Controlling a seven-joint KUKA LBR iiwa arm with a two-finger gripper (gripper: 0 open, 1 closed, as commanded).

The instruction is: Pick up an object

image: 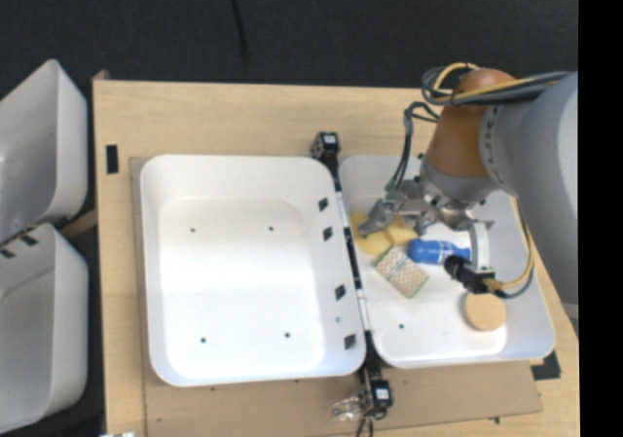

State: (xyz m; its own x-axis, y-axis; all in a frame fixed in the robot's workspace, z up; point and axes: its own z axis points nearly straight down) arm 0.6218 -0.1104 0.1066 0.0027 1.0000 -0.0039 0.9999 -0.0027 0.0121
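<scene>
The gripper (pixel 404 214) is down low in the right bin (pixel 428 343), right over a little pile of things. I cannot tell how it is set from here, because the arm (pixel 506 148) hides a lot of it. Just under it is a yellow sponge (pixel 375 236). Next to that lies a checked pad (pixel 402 272), and a blue tube (pixel 433 251) is touching the pad's top side. A round tan disc (pixel 484 312) sits apart, nearer the front corner of the bin. The left bin (pixel 234 260) is beside it, with a wall between the 2. Here is what could go wrong. The 3 things in the pile are very close, so the gripper may push one away when it goes for another. It may also catch 2 at once, and then 1 could drop out. The blue tube is round and may roll off. The sponge is soft and could squish and slip free. A black cable (pixel 465 274) hangs near the tube and could bump it. I see no words or labels that can be read on anything.
</scene>
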